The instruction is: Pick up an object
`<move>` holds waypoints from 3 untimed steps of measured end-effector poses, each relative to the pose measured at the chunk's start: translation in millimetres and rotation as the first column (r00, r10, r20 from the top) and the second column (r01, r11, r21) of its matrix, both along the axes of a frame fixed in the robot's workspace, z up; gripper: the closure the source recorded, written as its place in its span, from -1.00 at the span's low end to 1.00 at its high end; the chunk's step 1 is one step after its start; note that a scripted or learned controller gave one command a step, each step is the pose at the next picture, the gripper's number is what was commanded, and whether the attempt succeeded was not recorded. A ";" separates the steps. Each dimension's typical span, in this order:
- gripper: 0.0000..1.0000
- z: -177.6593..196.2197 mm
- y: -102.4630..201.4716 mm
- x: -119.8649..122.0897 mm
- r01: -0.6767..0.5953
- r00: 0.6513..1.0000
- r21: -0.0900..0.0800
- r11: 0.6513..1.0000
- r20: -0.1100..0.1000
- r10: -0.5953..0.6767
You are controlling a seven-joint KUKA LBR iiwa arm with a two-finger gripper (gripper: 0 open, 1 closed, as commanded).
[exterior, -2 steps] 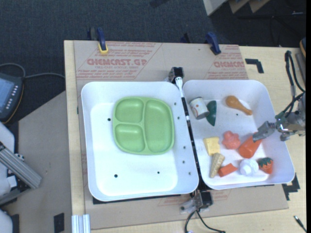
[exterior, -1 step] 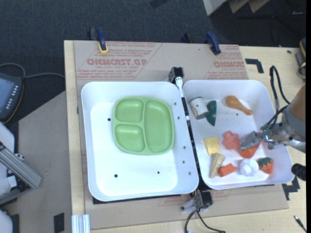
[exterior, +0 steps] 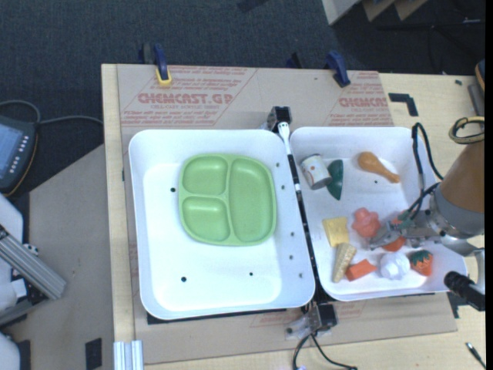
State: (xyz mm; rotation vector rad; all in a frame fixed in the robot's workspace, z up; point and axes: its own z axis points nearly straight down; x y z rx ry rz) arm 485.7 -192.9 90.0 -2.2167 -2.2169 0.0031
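Two white bins sit side by side on the tabletop (exterior: 231, 91). From above, the left bin (exterior: 154, 284) carries a green divided plate (exterior: 228, 199), while the right bin (exterior: 323, 284) holds the small pieces: a pink toy (exterior: 365, 223), a yellow block (exterior: 336, 230), a white ball (exterior: 395, 266), an orange drumstick (exterior: 377, 166).

The end effector (exterior: 391, 235) is low in the right bin. Whether it is clenched or released I cannot tell. Nearest to it, I'd judge, is the pink toy, just to its left in this view, nearly touching; a short shift that way looks needed.
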 end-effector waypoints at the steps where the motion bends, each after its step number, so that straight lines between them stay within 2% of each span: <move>1: 1.00 13.5 -0.9 1.1 0.001 1.000 -0.003 1.000 0.006 -0.001; 3: 1.00 130.2 -11.4 11.3 -0.001 1.000 -0.007 1.000 0.012 0.001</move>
